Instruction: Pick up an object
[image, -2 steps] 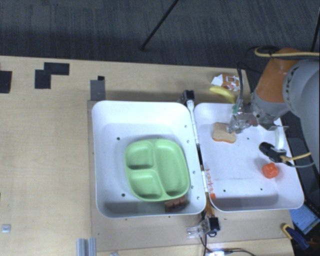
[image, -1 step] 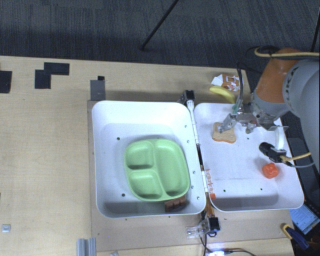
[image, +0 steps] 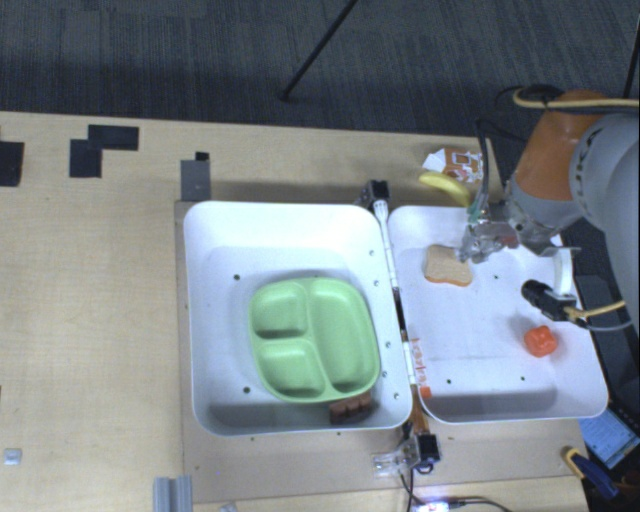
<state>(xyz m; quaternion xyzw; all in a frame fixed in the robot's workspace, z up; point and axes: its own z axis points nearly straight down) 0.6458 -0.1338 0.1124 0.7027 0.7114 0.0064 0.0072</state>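
Green tray (image: 314, 337) fills left bin (image: 210, 300); right bin (image: 480, 385) holds toast (image: 447, 267)

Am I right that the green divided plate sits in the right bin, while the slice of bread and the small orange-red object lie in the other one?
Not quite: the camera view shows the green divided plate in the left bin. The slice of bread and the small orange-red object do lie in the other one, the right bin.
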